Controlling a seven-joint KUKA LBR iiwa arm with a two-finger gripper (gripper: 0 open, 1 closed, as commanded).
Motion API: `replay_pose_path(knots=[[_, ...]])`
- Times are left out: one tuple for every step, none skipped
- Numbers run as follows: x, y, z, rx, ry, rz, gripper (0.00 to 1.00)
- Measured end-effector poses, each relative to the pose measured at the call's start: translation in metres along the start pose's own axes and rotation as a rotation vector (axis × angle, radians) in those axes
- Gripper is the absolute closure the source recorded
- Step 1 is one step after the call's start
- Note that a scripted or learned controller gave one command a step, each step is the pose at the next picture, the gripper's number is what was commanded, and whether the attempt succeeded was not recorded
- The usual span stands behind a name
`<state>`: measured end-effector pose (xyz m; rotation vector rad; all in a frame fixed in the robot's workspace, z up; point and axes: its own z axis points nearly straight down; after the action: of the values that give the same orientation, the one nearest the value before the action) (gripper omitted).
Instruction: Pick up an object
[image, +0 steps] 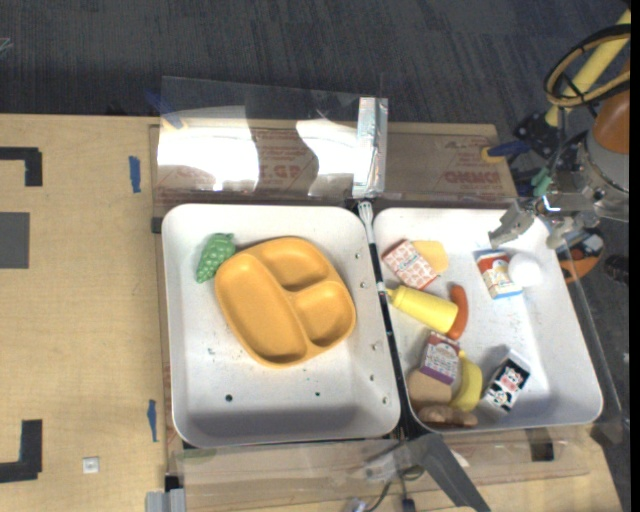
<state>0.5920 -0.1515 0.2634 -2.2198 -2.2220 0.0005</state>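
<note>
Carefully now: your pincer (533, 222) hangs spread and empty at the right bin's (575, 345) far corner; drop squarely over the small carton (498, 274) just beside it before you clench.

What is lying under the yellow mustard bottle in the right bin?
Under the yellow mustard bottle a red sausage shows past its lower end, on the right bin. The bottle covers part of the sausage, so its full length cannot be seen.
</note>
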Motion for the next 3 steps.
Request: replay_pose_path(knots=[[-0.048, -0.035, 0.138, 0.008, 0.001, 0.207, 0.0], [-0.002, 0.018, 0.177, -0.005, -0.001, 0.304, 0.0], [-0.016, -0.01, 0.134, -0.002, 0.0, 0.569, 0.0]])
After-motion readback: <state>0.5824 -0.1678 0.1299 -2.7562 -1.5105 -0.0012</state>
